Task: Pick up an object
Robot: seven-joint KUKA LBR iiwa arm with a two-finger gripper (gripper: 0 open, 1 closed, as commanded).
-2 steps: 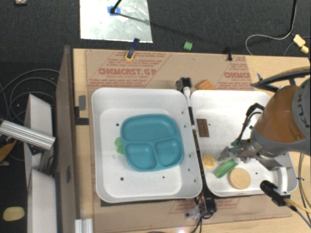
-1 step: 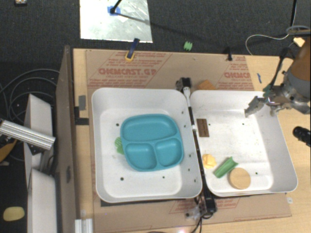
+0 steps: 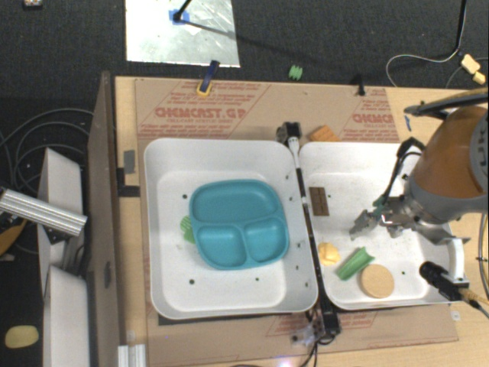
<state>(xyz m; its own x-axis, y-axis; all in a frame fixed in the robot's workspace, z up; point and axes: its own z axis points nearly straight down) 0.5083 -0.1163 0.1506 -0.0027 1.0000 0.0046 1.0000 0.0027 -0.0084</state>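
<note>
In the right bin point(image 3: 348, 163) lie a brown block point(image 3: 317, 201) by the left wall, a small yellow piece point(image 3: 328, 253), a green piece point(image 3: 354, 264) and a tan round disc point(image 3: 377, 281) near the front. My gripper point(image 3: 370, 218) hovers over the middle of this bin, just behind the green piece and apart from it. It is open, and nothing sits between its fingers. The grey arm with its orange band point(image 3: 454, 159) covers the bin's right part.
The left bin point(image 3: 164, 205) holds a teal divided plate point(image 3: 238, 222) with a green bit point(image 3: 186, 226) peeking out at its left edge. An orange item point(image 3: 323, 134) lies on the cardboard behind the bins. A black part point(image 3: 439, 277) juts over the right bin's front right corner.
</note>
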